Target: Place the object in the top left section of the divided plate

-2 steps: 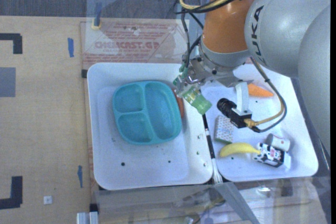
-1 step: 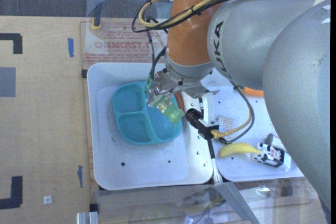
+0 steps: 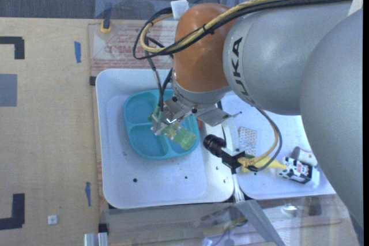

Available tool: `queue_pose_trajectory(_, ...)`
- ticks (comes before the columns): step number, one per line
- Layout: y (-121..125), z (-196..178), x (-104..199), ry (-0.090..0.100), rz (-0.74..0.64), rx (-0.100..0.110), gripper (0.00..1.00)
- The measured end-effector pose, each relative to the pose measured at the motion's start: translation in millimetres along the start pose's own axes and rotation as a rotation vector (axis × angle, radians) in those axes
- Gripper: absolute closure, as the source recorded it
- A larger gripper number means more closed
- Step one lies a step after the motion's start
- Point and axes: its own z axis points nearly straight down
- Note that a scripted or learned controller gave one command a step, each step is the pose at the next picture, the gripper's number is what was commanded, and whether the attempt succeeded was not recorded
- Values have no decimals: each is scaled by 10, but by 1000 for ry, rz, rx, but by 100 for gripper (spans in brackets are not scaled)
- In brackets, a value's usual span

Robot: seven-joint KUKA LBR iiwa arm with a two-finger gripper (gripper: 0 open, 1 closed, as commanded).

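Note:
A turquoise divided plate point(image 3: 141, 124) lies in the left white bin point(image 3: 115, 181). My gripper point(image 3: 164, 121) hangs over the plate's right side, reaching in from the right under the orange wrist band. A pale green translucent object point(image 3: 183, 137) sits right below the fingertips, over the plate's lower right section. Whether the fingers touch it is not clear from this angle. The arm hides the plate's upper right part.
In the right bin point(image 3: 277, 184) lie a small dotted card point(image 3: 247, 137) and a white, black and red item point(image 3: 298, 167). The wooden bench point(image 3: 46, 124) extends to the left with blue tape marks. The arm's bulk covers most of the right side.

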Motion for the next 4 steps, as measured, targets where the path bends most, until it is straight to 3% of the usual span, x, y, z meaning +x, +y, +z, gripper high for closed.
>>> queue_pose_trajectory(1, -169, -248, -711, -3, -126, -4, 100)
queue_pose_trajectory(2, -38, -479, -122, -2, -178, -4, 100)
queue_pose_trajectory(3, -38, -479, -123, -2, -178, -4, 0)
queue_pose_trajectory(4, 401, 913, 161, -5, -439, -12, 0)
